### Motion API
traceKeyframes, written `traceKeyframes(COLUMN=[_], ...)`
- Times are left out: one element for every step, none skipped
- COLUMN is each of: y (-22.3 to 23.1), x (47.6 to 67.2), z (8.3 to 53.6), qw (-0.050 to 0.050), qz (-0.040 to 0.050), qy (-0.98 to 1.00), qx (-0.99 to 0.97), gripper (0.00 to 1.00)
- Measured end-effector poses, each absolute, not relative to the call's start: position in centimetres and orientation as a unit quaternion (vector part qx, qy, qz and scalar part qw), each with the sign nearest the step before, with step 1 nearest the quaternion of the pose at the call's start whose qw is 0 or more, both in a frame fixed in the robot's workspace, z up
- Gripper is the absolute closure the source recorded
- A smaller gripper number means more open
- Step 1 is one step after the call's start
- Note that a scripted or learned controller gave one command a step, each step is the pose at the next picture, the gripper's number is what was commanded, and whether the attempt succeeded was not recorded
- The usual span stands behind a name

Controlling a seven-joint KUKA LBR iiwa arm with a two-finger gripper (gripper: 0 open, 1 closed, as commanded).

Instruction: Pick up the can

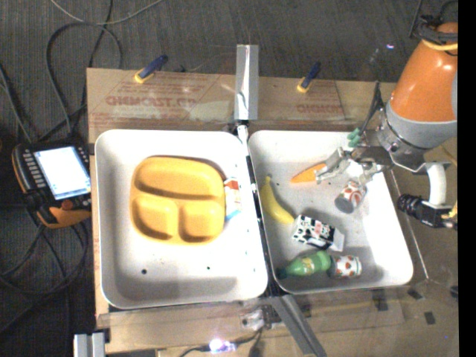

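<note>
Dark carpet with loose cables surrounds the counter point(111, 88), a brown board carrying two white bins side by side. On the floor to the left lies a handheld pendant point(56, 173) with a lit screen. Two blue-and-yellow clamps point(151, 68) grip the counter's far edge, and a metal post point(246, 80) stands between the bins at the back. Left bin point(111, 274) holds a yellow tray point(178, 198) with three compartments, and a small red-and-white packet point(232, 195) sits at the tray's right edge, against the bin's wall. Right bin point(394, 262) holds a banana point(274, 203) near its left wall, a carrot point(306, 174) toward the back, a black-and-white box point(316, 231) near the middle, and a green bottle point(311, 265) lying on its side at the front. Just right of the bottle, touching its cap end, lies a small red-and-white can point(346, 266) on its side. A second can point(351, 195), also red and white, sits tilted nearer the back right. Grey arm point(424, 88) with its orange band reaches in from the right, and its jaws point(355, 163) hang low just above that second can, beside the carrot's thick end. Whether the jaws are apart or together cannot be told, as the metal parts blur against the bin's white floor.
</note>
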State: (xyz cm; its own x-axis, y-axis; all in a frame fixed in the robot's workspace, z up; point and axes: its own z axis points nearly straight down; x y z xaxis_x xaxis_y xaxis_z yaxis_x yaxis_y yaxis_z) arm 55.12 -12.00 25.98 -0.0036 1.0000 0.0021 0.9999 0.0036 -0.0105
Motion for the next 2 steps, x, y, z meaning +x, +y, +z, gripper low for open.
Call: traceKeyframes(y=[-18.3, -20.9], x=[53.3, 57.1], z=[17.5, 9.3], qw=[0.005, 0.004], qz=[0.0028, 0.0007], qy=[-0.701, -0.718], qx=[-0.713, -0.696], gripper=[0.0, 0.0])
